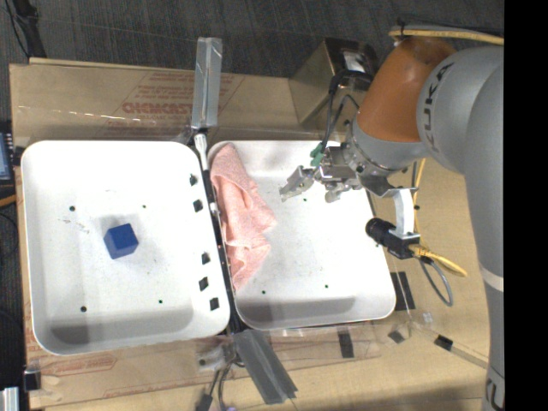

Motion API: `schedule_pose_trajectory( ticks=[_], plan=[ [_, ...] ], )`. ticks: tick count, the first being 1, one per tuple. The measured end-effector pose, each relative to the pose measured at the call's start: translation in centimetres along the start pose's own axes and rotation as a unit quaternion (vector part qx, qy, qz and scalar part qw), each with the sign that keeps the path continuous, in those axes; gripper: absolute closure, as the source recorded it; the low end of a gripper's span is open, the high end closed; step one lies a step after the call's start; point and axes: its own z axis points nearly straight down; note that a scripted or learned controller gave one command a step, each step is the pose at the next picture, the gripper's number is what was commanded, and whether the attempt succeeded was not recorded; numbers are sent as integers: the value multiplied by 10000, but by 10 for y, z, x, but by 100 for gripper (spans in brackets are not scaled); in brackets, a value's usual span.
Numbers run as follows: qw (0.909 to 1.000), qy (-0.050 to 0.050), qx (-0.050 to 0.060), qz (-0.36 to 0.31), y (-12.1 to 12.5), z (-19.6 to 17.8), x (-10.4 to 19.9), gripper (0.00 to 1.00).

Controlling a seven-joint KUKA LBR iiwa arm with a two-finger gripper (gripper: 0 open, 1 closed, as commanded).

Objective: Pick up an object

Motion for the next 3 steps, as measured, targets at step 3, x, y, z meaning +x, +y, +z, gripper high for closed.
schedule_pose_trajectory(
  ticks=[3],
  plan=[
    [9944, -6, -13, -1052, 28, 129, 31, 0]
  ],
)
